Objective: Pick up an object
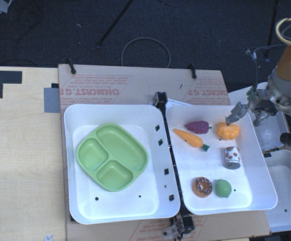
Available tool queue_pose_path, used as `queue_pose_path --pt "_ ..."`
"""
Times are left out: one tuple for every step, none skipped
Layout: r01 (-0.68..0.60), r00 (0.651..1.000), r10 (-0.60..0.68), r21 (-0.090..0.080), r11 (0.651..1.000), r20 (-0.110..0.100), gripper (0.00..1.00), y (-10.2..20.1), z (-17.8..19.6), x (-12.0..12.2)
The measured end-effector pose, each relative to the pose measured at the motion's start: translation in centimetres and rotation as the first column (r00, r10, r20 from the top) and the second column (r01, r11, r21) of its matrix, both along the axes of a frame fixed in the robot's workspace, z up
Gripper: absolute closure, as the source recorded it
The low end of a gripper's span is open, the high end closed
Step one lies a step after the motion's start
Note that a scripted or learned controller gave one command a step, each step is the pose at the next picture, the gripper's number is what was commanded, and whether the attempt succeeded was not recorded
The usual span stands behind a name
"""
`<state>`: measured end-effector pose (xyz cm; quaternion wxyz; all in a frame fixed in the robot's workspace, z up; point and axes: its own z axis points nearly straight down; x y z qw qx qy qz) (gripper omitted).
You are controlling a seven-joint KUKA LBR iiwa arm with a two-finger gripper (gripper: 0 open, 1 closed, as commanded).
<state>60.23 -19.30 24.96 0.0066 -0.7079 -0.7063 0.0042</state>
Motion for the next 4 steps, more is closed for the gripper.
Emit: queue_pose_path --pt "-0.002 1.0 0.002 -0.003 1.0 0.012 0.0 0.0 0.8 0.2" --pt "-0.006 1.0 0.006 -0.002 1.0 0.01 0.0 0.6 -4.5 1.1" --pt "-0.003 1.0 0.003 -0.002 1.0 0.009 0.0 0.7 -10.9 1.1" --pt "-0.002 1.0 0.002 -0.001 1.0 0.008 0.0 0.8 -16.3 1.0"
